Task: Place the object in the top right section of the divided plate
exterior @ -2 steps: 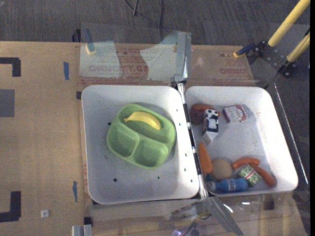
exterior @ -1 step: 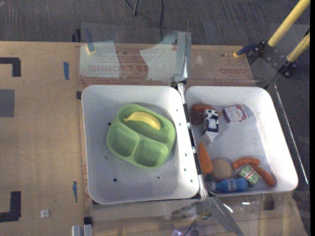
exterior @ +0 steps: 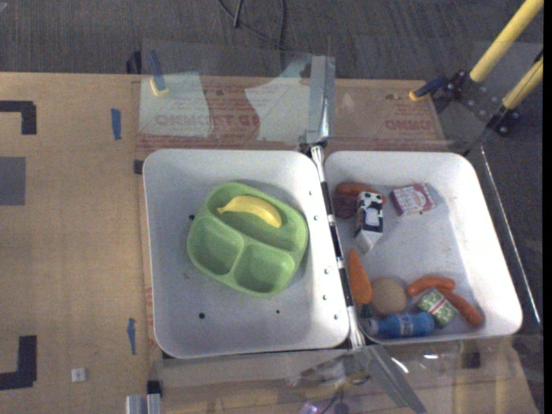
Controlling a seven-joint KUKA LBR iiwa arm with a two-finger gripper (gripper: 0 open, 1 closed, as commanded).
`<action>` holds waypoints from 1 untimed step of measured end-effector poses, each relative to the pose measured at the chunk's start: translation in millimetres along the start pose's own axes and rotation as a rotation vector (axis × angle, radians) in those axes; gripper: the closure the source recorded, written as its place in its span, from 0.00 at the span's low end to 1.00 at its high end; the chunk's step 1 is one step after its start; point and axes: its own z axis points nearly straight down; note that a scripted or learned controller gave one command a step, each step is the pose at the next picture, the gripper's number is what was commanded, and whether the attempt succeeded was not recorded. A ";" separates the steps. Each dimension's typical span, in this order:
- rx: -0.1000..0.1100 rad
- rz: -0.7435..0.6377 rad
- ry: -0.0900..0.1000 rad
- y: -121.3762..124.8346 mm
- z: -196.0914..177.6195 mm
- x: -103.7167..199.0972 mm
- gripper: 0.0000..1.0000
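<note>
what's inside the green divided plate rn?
A yellow banana lies in the long upper section of the green divided plate. The other sections show bare green. The plate floor under the banana is covered.

Two yellow poles [exterior: 516, 33] ran off the upper right edge. The blue bottle [exterior: 405, 324] and green can [exterior: 438, 308] bore labels too small to read; the potato [exterior: 389, 295] partly hid the carrot [exterior: 360, 277].

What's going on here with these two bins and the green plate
Nothing is being handled at this moment. A green divided plate sits in the left bin, with a banana lying in its large top section. The right bin holds a jumble of toy food, including a carrot, sausages, a potato, a blue bottle and small cartons.
</note>
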 end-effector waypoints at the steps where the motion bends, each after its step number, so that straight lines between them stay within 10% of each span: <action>1: -0.003 -0.004 -0.001 0.3 -10.8 2.5 1.00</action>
